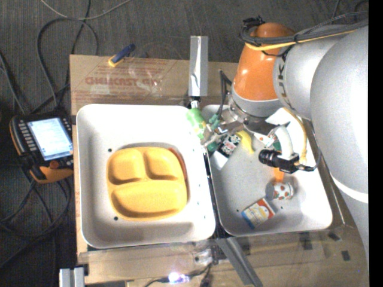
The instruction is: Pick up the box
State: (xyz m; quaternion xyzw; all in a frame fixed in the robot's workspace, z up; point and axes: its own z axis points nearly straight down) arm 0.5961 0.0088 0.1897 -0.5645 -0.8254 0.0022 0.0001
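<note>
The box (pixel 259 213) is a small white carton with orange and blue print. It lies on its side near the front of the right bin (pixel 311 211). The gripper (pixel 214 133) hangs below the orange band (pixel 263 58) of the arm, over the right bin's back left corner. It is well away from the box, up and to the left of it. The gripper sits among a cluster of small items, and the wrist hides part of it.
A green item (pixel 195 121), a black-and-white item (pixel 230 143) and a yellow piece (pixel 245 140) crowd the gripper. A small white-and-red object (pixel 282 190) stands just behind the box. The left bin (pixel 90 160) holds a yellow divided plate (pixel 147 180). A black cable fitting (pixel 278 158) juts from the arm.
</note>
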